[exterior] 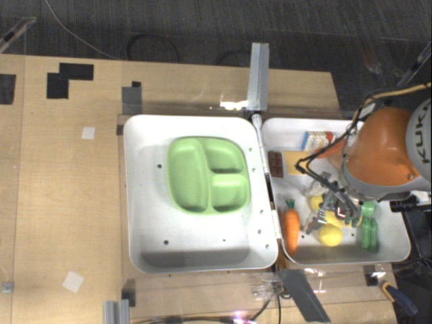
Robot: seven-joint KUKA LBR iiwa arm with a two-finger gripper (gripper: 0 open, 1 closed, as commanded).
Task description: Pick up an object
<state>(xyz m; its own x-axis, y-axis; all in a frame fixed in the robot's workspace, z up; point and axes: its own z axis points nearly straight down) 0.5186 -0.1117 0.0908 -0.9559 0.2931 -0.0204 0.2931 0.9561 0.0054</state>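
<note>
My gripper point(326, 214) hangs low in the right bin point(398, 252), below the orange band of the arm point(381, 147). Directly under it lies a yellow lemon-like fruit point(330, 235), with another yellow piece point(314, 202) just left of the wrist. An orange carrot point(290, 228) lies upright along the bin's left wall. A green object point(368, 229) sits to the right of the gripper. The arm and cables hide much of the bin's middle.
The left bin point(145, 181) bears a green divided plate point(206, 174). At the back of the right bin lie a small blue and white box point(314, 140), a yellow card point(294, 162) and a brown bar point(275, 164). A metal divider post point(258, 79) stands between the bins.
</note>
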